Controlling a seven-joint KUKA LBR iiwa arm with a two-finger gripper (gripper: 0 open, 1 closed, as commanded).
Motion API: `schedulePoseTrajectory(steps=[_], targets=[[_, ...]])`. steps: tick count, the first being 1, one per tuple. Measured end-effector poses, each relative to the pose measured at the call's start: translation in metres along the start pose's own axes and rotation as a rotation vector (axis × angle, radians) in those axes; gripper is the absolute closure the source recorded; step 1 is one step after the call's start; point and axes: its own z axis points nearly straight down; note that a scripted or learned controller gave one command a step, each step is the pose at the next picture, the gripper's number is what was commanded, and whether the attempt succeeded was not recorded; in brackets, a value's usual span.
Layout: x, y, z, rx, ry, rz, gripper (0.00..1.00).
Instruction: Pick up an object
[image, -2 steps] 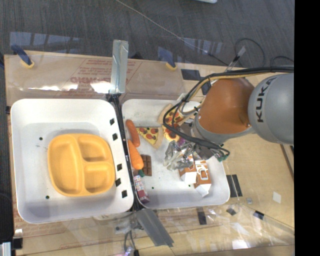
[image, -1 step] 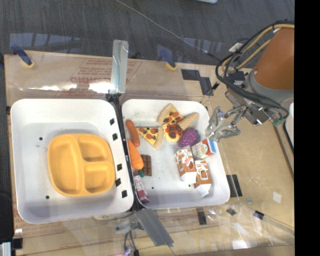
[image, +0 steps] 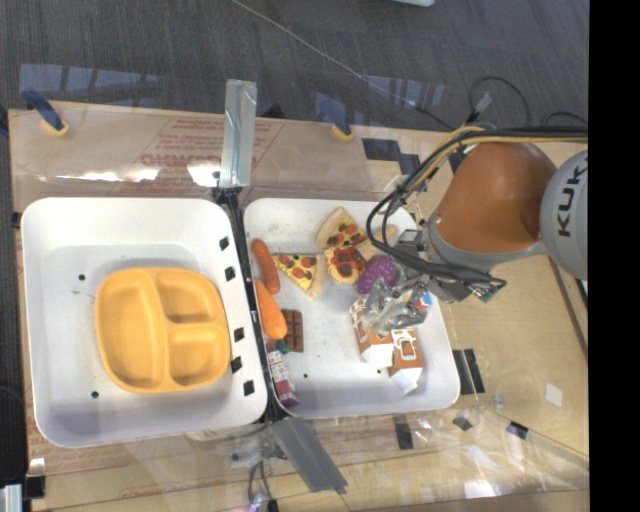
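Note:
My gripper (image: 392, 303) hangs low in the right bin (image: 330, 395), just above an orange and white carton (image: 390, 350) and beside a purple bunch of grapes (image: 377, 271). Two pizza slices lie further back, one (image: 298, 268) near the middle and another (image: 343, 243) by the far wall. Along the bin's left wall lie a sausage (image: 264, 263), a carrot (image: 271, 311), a chocolate bar (image: 292, 331) and a small dark red can (image: 281, 378).
The left bin (image: 60, 400) bears a yellow divided plate (image: 162, 327). A metal clamp strip (image: 238, 135) stands at the back between the bins. Black cables (image: 420, 185) loop from the orange wrist band (image: 495, 200) over the right bin's far corner.

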Motion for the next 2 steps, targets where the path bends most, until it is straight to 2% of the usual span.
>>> schedulePoseTrajectory(steps=[1, 2], targets=[[-0.001, -0.002, -0.003, 0.006, -0.002, 0.000, 0.00], [0.003, 0.048, 0.060, 0.010, -0.003, 0.068, 0.00]])
